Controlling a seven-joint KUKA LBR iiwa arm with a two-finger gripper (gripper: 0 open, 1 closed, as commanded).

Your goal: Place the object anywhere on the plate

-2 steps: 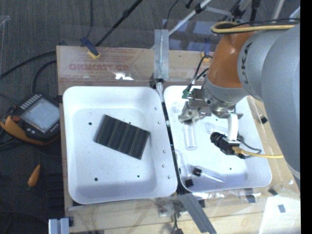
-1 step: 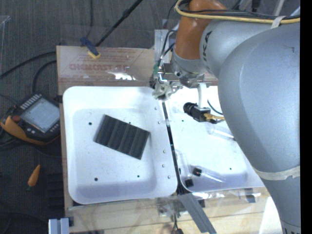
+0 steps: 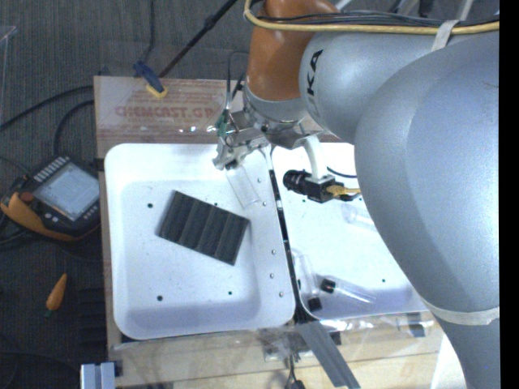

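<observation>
A dark grey ridged rectangular plate [image 3: 203, 227] lies flat and slightly turned in the middle of the left white bin [image 3: 134, 298]. My gripper [image 3: 242, 181] hangs over that bin's back right corner, just above and to the right of the plate's far end, beside the wall between the bins. I see nothing clearly held in it. A small clear item with a dark end [image 3: 327, 287] lies in the right bin [image 3: 357, 250] near its front left corner.
A black cylindrical part with a yellow tip [image 3: 312, 185] sticks out over the right bin's back left. The big grey arm covers most of the right bin. A cardboard sheet [image 3: 162, 112] lies behind the left bin, a handheld pendant [image 3: 61, 193] to its left.
</observation>
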